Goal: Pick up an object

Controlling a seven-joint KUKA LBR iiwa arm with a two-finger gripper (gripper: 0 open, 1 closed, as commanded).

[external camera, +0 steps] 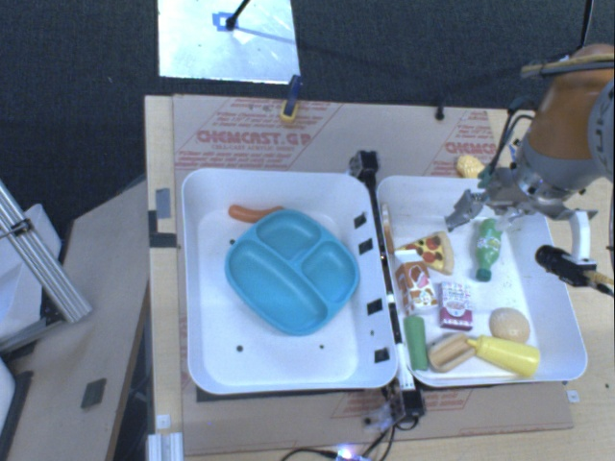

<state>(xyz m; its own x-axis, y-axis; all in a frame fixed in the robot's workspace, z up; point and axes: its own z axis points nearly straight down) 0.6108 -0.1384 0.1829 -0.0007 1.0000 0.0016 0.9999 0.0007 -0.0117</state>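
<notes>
the pincer (488,209) hangs in the upper right of the frame, over the top end of the right bin (575,353). from this angle i cannot tell whether it is open or closed, and nothing can be seen gripped in it.

the likeliest pick is the green bottle (487,250), which lies just below the pincer in the upper middle of the right bin, its cap end pointing up-frame. it looks like a small toy of hollow plastic, so probably light, fairly stiff and smooth. being round, it may roll or slip out if pinched near an end. a hold across the middle of the body, square to its long axis, seems safest. there is bare floor on both sides of it.

the right bin is crowded. a pizza slice (430,250) lies left of the bottle, with a small printed carton (415,286) and a red packet (455,303) below that. a tan egg-like ball (509,325) sits lower right. along the bottom edge are a green tube (415,342), a hot dog (449,351) and a yellow bottle (507,355), the last two touching.

the left bin (207,353) holds a blue divided plate (291,270) at its centre and an orange sausage (255,212) just beside the plate's upper left rim.
</notes>
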